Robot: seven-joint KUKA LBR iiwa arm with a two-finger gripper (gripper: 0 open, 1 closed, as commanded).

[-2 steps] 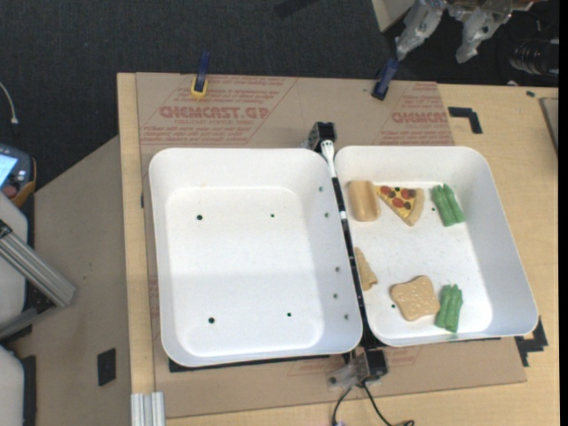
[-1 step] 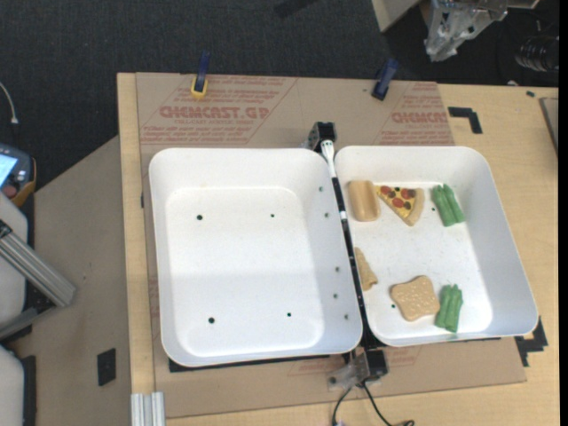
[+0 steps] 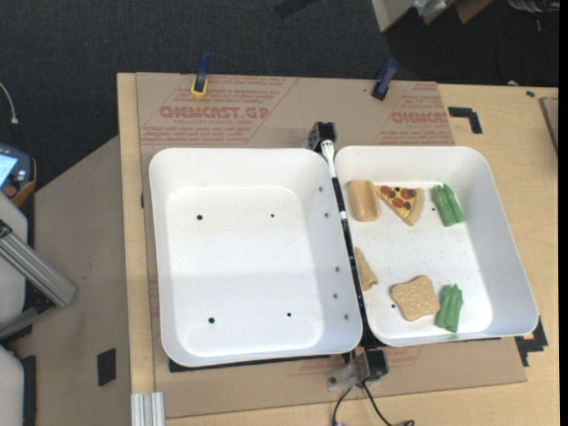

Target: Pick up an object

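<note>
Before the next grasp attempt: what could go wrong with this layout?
1. The small tan piece lies against the right bin's inner wall by the divider; a finger would likely strike the wall.
2. The toast slice and the near green vegetable lie very close together, so a grasp may catch both or knock one aside.
3. The hot dog bun and pizza slice sit close together; same risk.

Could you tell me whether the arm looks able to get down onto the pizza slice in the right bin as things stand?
Probably yes. The pizza slice lies flat and uncovered in the right bin, with nothing above it. The bread roll sits close on one side, so the fingers may have little room there.
</note>
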